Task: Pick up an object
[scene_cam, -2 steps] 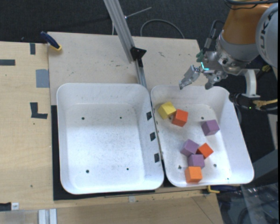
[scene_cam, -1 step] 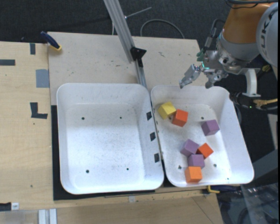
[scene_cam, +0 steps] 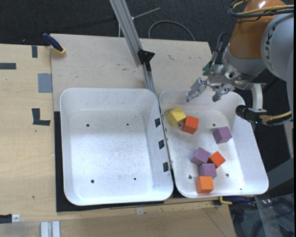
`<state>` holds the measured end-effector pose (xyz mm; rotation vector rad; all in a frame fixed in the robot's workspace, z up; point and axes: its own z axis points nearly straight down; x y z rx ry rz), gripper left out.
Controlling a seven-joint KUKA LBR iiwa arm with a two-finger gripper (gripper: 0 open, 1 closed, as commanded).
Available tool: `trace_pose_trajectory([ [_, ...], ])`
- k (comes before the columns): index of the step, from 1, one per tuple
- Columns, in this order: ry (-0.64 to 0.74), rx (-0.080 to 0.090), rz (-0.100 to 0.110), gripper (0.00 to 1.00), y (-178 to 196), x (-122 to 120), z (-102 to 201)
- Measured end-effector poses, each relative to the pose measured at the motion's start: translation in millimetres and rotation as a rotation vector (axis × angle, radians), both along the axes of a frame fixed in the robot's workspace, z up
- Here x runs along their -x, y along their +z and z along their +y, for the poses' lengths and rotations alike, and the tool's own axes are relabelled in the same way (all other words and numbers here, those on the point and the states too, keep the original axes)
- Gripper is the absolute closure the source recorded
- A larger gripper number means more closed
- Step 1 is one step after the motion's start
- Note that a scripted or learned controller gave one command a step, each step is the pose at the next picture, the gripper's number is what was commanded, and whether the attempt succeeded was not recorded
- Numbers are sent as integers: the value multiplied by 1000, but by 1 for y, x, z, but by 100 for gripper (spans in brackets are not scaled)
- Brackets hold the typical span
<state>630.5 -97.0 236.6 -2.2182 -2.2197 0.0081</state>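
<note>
My gripper [scene_cam: 205, 94] hangs over the far edge of the right bin [scene_cam: 251, 152], its two fingers spread open with nothing between them. Just below and left of it lie a yellow cube [scene_cam: 176, 116] and a red-orange cube [scene_cam: 190, 124], touching each other. A purple cube [scene_cam: 222, 134] sits further right. Nearer the front are a purple cube [scene_cam: 201, 156], an orange cube [scene_cam: 217, 159], another purple cube [scene_cam: 207, 170] and an orange cube [scene_cam: 204, 184], clustered together.
The left bin [scene_cam: 108, 147] stands beside the right one, sharing a raised middle rim. A slanted metal bar [scene_cam: 130, 31] runs down to the bins' far junction. A blue and yellow clamp [scene_cam: 54, 43] lies at the bench's far left.
</note>
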Motion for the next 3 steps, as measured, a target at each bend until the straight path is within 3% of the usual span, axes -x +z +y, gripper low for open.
trace_pose_trajectory([
  [2,1,-1,-1,0,-88,7,-1],
  [3,3,-1,-4,100,-76,6,-1],
])
